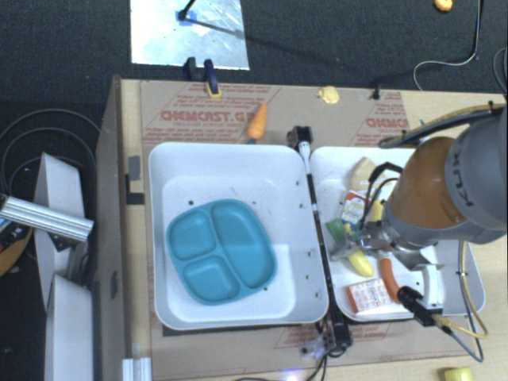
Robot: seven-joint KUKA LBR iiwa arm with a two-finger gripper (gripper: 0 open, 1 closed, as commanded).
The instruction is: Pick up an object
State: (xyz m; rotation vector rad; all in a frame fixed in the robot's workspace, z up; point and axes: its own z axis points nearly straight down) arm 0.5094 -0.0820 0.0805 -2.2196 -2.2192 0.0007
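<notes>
Two white bins side by side on bench. Left bin [171, 173] w/ blue divided tray [221, 250], three compartments, lying flat near bin's middle-left. Right bin [329, 161] crowded w/ small items, arm [444, 185] reaching in from right, orange band above wrist covering much of bin's centre. Gripper [357, 243] low in right bin, near its left wall, amid the items; can't tell whether open or closed, tips blurred among clutter. Yellow banana-like piece [361, 263] just beside gripper tip, touching or nearly, can't tell which. Orange-red carrot-like piece [387, 275] just right of that. Red-and-white packet [367, 295] near bin's front edge. Small carton w/ red label [352, 207] and green piece [336, 228] just above gripper. Cream-coloured lump [363, 167] toward bin's back. Outside bins: orange carrot toy [256, 122] on cardboard behind left bin, yellowish bit [329, 95] further right.
</notes>
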